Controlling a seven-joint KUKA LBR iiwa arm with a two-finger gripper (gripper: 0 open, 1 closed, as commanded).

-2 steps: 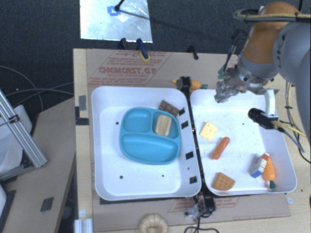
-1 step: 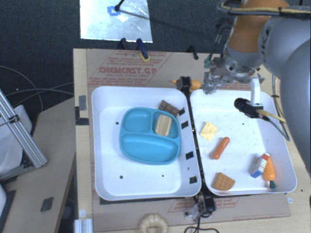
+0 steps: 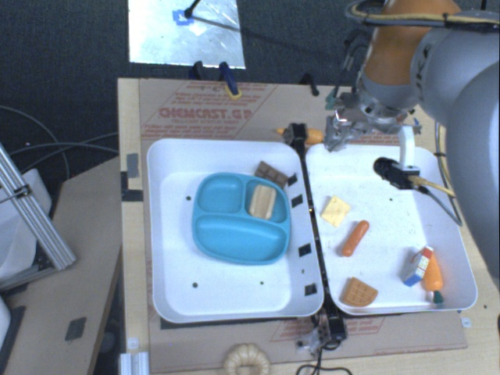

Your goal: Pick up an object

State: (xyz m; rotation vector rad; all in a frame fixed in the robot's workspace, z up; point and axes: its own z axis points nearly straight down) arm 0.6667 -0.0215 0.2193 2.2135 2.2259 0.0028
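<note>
At the far edge of the right shallow white bin (image 3: 445,209) hangs the grey two-finger gripper (image 3: 337,137); finger state cannot be told. Candidates below: flat yellow cheese wedge (image 3: 337,210), smooth orange-red sausage (image 3: 354,238), ridged tan waffle (image 3: 359,292). Risk: the flat wedge offers little edge, and the round sausage may roll away.

Toy food in two white bins.
R bin: cheese slice (image 3: 337,210), sausage (image 3: 354,238), waffle (image 3: 359,292), carrot (image 3: 432,275) beside small carton (image 3: 416,266). L bin: bread (image 3: 262,202) on blue tray (image 3: 234,225).
</note>
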